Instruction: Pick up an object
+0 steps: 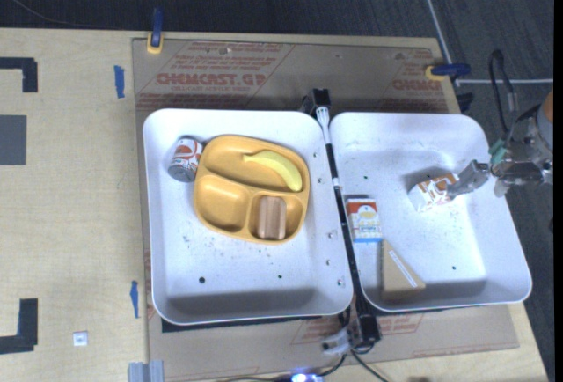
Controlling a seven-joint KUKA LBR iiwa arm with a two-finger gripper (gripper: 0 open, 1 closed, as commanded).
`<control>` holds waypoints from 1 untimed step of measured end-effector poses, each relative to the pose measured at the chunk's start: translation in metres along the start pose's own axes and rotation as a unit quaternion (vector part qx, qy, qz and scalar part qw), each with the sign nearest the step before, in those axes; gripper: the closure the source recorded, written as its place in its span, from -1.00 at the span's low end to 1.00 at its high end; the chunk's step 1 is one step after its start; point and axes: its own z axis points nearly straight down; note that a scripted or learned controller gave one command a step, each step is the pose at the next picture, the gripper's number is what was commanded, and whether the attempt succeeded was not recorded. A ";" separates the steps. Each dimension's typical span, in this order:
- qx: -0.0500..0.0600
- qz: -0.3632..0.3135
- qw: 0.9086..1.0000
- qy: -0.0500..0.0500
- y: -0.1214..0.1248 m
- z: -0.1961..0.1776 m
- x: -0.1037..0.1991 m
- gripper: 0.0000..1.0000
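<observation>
My gripper (476, 175) reaches in over the right edge of the right bin (457, 288). Its tip is right beside a small crumpled white and orange carton (431, 192) lying in the upper middle of that bin; whether they touch is unclear. A red and white box (362, 220) lies by the bin's left wall. A brown flat wedge (398, 271) rests near the front. The grey arm (530, 156) comes from the right.
The left bin (167, 275) holds a yellow divided tray (222, 200) with a banana (276, 167) and a brown block (270, 217) in it. A crushed can (184, 158) lies at the tray's left. Clamps (449, 70) sit on the board's back edge.
</observation>
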 end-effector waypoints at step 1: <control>-0.001 0.000 1.000 0.000 -0.029 0.125 0.015 -1.00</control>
